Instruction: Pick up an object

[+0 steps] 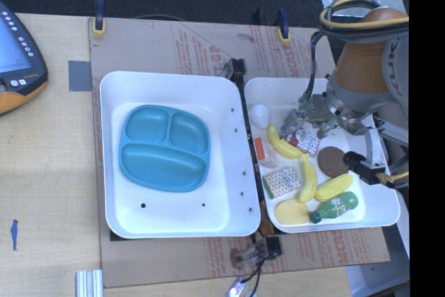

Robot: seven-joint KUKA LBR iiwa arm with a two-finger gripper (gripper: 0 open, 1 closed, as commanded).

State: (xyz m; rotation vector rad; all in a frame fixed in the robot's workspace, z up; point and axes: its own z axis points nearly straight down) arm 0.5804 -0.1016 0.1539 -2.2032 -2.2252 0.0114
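Note:
My gripper (306, 123) hangs low over the back of the right bin (389, 215), under the grey wrist with its orange band. Right beneath it lie a small red-and-white packet (310, 143) and a yellow banana (281, 143). Nearer the front are a second banana (309, 180), a brown round cookie (332, 161), a yellow corn cob (334, 186), a green bottle (338, 205), a checkered white packet (281, 181), a pale yellow piece (291, 211), a white egg (259, 113) and a small orange item (259, 149). Nothing is visibly held.
The left bin (115, 149) holds a blue divided plate (165, 148). A handheld control pad (17, 55) lies at the far left of the bench. Clamps (99, 17) pin the cardboard sheet along the back edge. The arm's body and cables crowd the right bin's right side.

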